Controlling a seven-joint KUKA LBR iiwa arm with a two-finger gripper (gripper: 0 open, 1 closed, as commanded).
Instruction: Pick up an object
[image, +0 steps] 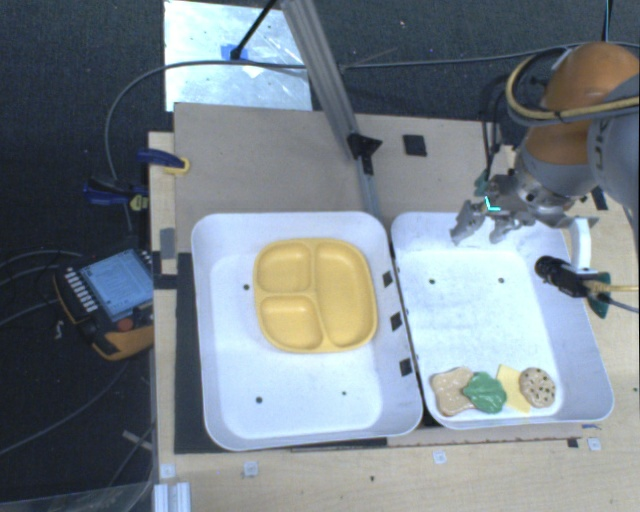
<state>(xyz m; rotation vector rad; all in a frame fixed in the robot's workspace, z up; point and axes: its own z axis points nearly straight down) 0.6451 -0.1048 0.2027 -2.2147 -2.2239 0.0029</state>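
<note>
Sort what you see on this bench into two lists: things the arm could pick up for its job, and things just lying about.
For the job:
gripper
tan biscuit shape
green piece
yellow wedge
speckled cookie
right bin

Lying about:
yellow divided plate
left bin
blue handheld device

- Grey arm (615, 150), rounded orange band (590, 75) above the wrist.
- Yellow and black cables (525, 85) looped beside the band.
- Grey metal gripper (478, 228), small teal light near its base.
</note>
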